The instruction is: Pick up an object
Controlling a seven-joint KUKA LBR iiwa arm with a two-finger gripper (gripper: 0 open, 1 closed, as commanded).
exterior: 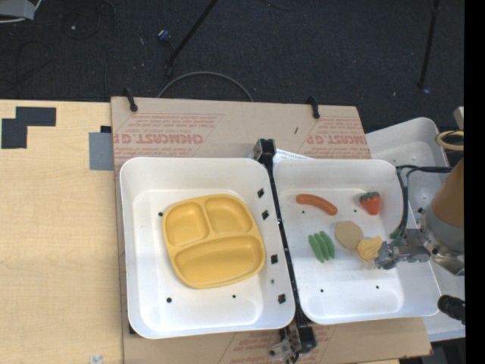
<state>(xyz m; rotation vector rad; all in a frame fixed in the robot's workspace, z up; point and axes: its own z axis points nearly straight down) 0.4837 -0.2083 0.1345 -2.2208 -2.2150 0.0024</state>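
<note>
Arm reaching into the right bin from the right, beside the toy food

The jaws [388,257] sit low at the right side of the right bin [348,309], touching or just beside a small yellow piece [369,248]; whether they are released or clenched cannot be told. A tan round piece [348,234] lies against the yellow one on its left, green beans [321,246] further left, an orange sausage [316,203] beyond them, a red strawberry [370,202] at far right. The left bin [144,294] holds a yellow divided plate [212,241]. Both bins rest on cardboard [227,131] on the desk [53,233]
</note>
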